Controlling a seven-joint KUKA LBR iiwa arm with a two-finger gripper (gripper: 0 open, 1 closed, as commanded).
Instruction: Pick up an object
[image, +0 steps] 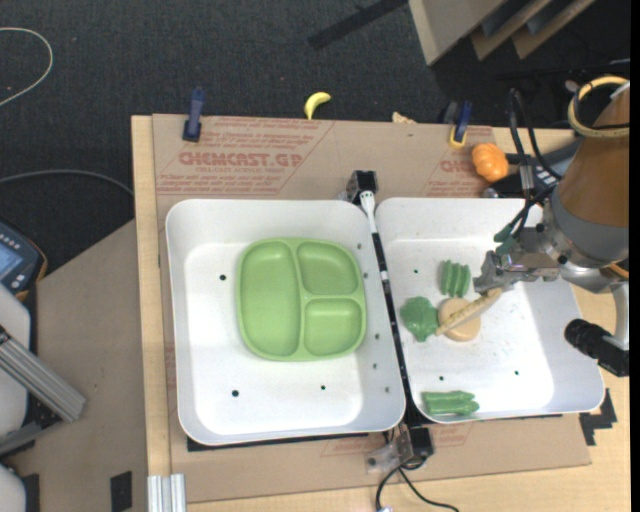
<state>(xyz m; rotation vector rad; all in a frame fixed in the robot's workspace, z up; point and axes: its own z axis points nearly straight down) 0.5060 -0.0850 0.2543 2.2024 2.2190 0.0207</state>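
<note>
Brown cardboard-topped bench (250, 150) carrying two shallow white bins. Right white bin (530, 390): two-finger gripper (497, 272) over its upper part, finger state cannot be told. Small ridged green plastic piece (455, 277) just left of gripper; tan wooden spoon-like object (462, 318) below-left; green leafy toy (419, 318) further left. Left white bin (200, 330): green three-compartment plastic tray (300, 298), well left.

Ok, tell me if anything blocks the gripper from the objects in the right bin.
Nothing visible does. The gripper sits over the right bin, beside the green ridged piece and the tan piece with a stick, with bare bin floor between.
</note>
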